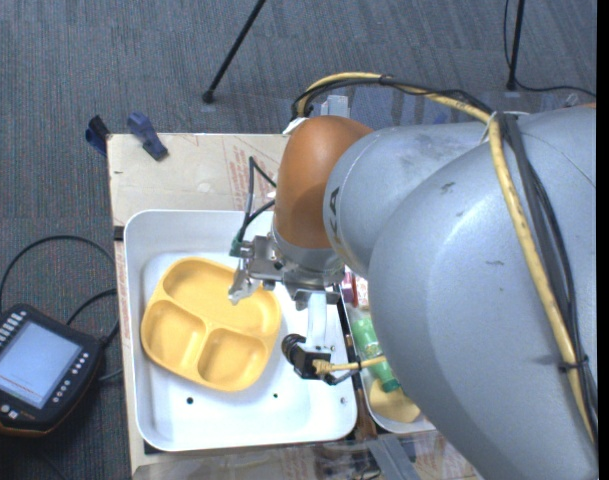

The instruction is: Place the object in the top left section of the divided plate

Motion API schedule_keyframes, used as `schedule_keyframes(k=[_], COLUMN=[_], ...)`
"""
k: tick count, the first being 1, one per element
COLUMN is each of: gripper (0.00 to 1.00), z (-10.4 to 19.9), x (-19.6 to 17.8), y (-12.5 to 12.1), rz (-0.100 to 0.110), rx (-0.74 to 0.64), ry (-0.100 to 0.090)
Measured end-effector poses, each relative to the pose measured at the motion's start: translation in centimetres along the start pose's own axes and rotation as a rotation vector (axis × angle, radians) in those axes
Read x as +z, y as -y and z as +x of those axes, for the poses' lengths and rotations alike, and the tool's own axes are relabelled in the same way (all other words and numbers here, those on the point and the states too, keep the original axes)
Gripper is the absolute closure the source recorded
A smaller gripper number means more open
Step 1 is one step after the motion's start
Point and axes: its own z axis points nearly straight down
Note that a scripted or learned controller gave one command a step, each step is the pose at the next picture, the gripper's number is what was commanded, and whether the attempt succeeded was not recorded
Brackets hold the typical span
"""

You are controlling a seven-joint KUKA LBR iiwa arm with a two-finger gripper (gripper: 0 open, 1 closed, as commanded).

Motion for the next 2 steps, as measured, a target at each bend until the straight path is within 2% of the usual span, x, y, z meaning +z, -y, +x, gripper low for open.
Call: schedule_keyframes(k=[1, 2], gripper=[0.00, 0.00], z=[-0.67, -0.63], x=[-11.11, -10.61], y=[1.67, 1.88], rz=[-0.007, 0.002], rx=[-0.117, -0.120], ry=[-0.003, 0.002])
